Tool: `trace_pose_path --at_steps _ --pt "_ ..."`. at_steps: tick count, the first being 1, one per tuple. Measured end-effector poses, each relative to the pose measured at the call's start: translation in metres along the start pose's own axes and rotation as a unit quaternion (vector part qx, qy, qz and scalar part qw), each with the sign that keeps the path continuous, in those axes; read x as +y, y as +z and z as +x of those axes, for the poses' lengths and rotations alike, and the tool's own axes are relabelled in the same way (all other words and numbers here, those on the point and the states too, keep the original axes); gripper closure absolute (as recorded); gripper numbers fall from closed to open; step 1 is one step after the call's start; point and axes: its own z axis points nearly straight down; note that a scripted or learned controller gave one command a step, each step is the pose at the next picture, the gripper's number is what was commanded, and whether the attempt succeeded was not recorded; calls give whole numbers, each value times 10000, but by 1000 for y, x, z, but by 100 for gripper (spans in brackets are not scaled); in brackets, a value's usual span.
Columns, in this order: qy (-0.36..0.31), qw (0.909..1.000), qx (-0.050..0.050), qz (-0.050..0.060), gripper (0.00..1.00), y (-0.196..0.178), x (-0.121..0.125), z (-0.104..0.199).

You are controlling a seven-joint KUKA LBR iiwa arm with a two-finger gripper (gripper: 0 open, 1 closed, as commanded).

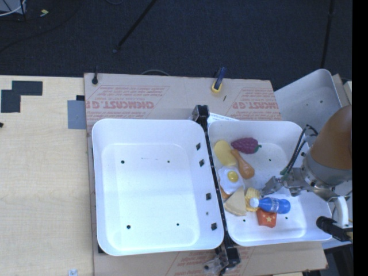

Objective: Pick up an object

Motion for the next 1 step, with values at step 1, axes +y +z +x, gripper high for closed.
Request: trace_pose_path --at_steps 1 --pt "-33 10000 13 18 0 21 63 13"
